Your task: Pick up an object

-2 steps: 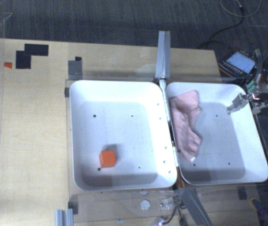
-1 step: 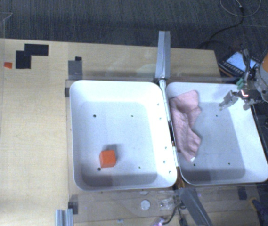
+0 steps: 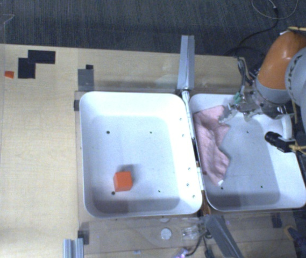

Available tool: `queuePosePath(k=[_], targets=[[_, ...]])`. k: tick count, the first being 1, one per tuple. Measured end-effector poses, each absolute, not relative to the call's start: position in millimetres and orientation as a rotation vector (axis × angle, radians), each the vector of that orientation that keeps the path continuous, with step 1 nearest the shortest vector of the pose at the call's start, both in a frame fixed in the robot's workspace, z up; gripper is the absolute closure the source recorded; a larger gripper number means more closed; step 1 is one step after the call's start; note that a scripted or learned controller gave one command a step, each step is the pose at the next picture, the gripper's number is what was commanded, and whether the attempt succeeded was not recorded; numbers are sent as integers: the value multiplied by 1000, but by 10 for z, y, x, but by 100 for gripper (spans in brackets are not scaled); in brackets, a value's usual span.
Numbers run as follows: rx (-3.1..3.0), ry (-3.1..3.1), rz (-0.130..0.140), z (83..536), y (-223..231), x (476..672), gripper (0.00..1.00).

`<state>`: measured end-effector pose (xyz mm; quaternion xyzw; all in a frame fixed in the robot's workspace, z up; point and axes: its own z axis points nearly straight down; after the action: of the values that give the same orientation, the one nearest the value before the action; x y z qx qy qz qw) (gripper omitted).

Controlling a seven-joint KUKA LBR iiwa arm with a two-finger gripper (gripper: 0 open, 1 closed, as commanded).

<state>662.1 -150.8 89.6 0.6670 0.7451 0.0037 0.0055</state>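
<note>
A pink cloth (image 3: pixel 211 141) lies crumpled along the left side of the right bin (image 3: pixel 260 192). An orange cube (image 3: pixel 123 181) sits in the lower left part of the left bin (image 3: pixel 136 112). My gripper (image 3: pixel 237 113) hangs over the far end of the right bin, just right of the cloth's top corner. Its fingers stand open with nothing between them. The left fingertip (image 3: pixel 225 117) is close to the cloth's upper edge; I cannot tell whether it touches.
A metal rail (image 3: pixel 187 63) runs between the two bins at the back. Black blocks (image 3: pixel 34 62) and a small orange tag (image 3: pixel 9 74) lie on the bench at the far left. The arm's orange band (image 3: pixel 279 63) looms over the right bin's far corner.
</note>
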Motion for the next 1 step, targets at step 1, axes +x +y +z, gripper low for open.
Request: queuePosePath(k=[1], targets=[[2012, 2401, 12, 906, -885, 6461, 0]])
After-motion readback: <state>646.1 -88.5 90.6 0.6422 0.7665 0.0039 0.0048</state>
